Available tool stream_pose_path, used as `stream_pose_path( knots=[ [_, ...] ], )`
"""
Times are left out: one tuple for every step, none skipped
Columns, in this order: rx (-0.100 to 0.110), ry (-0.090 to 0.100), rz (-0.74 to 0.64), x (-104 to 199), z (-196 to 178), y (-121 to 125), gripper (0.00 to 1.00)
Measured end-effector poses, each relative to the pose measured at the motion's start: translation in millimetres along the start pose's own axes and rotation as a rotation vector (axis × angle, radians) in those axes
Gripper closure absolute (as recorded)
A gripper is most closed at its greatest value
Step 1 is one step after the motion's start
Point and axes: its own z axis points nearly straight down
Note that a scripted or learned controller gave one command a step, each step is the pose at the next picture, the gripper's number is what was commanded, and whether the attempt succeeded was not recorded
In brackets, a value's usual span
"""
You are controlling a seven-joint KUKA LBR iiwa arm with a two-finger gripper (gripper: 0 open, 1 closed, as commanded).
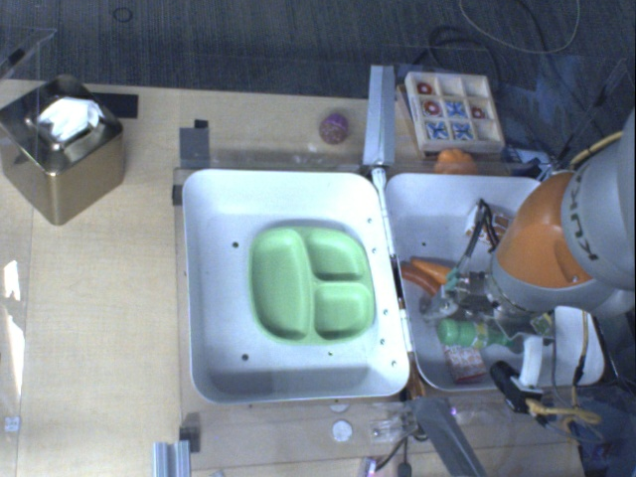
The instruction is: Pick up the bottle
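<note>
I saw the bench (99, 296) w/ two white bins side by side. Left bin (214, 266) held a green divided tray (310, 282), three compartments, sitting about mid-bin. Right bin (422, 217) was cluttered. The arm (566, 227), grey w/ orange band, came in from the right and hung low over the right bin's lower half. Gripper (465, 294) was down among the clutter, right above the bottle (475, 332); couldn't tell its state, too blurred. Bottle was green, lying on its side near the right bin's front wall, just beside an orange object (425, 270). Brown box (62, 162) sat at bench's far left, a tic-tac-toe board (453, 110) behind the right bin, small purple ball (335, 127) behind the left bin.
</note>
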Motion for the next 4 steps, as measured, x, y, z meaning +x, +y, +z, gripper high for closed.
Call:
stream_pose_path(
  knots=[
    [-0.012, -0.002, -0.001, -1, -13, 4, 1.00],
    [-0.017, -0.001, -0.005, 1, -24, 7, 1.00],
    [-0.017, -0.001, -0.004, 1, -24, 7, 0.00],
    [0.002, 0.002, -0.199, -3, 0, 1, 0.00]
  ],
)
